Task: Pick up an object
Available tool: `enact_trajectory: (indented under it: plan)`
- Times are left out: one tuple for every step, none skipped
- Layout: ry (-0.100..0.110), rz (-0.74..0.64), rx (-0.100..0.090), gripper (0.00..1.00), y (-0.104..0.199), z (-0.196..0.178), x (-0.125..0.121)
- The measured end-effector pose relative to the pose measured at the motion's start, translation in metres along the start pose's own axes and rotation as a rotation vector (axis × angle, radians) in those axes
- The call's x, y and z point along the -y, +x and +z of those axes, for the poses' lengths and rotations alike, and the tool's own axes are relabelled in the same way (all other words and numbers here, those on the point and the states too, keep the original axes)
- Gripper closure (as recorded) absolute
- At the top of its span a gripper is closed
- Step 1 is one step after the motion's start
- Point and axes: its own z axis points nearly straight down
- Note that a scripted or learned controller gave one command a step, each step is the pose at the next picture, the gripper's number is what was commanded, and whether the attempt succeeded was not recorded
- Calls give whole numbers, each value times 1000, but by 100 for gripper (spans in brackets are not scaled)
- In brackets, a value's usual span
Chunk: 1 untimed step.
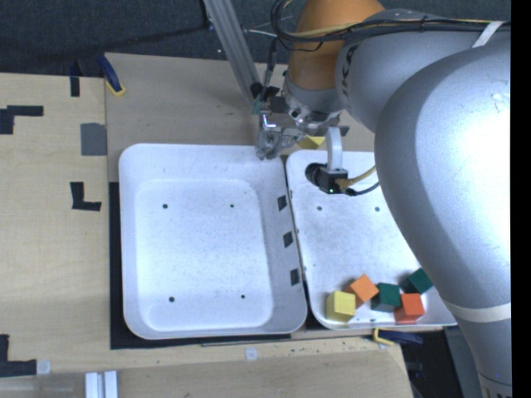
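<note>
The big grey arm [440, 139] eats up most of the right side, and it hides the far right part of the right bin [332, 239], so whatever sits under it can't be seen. Its orange band [328, 31] sits up top, with cables looping around it. The bench [50, 222] is pale wood with a few black tape marks and a grey patch on the left, and there's dark carpet-looking floor along the top. The left bin [199, 239] is white and speckled, lying just beside the right one, the two rims touching down the middle. The gripper [270, 143] hangs over the back rim right where the two bins meet, but it's small, dark and cluttered with fittings, so honestly can't tell if the claw is apart or together, and nothing obvious shows in it. The blocks are bunched in the near corner of the right bin, well away from the gripper: a yellow block [340, 304], an orange block [363, 287], a dark green block [387, 294], a red-orange block [411, 306] and another green block [419, 281] partly tucked against the arm.
</note>
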Motion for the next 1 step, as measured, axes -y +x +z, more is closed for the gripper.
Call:
enact_trajectory:
  plan:
    - [2, 4, 2, 100, 18, -1, 13]
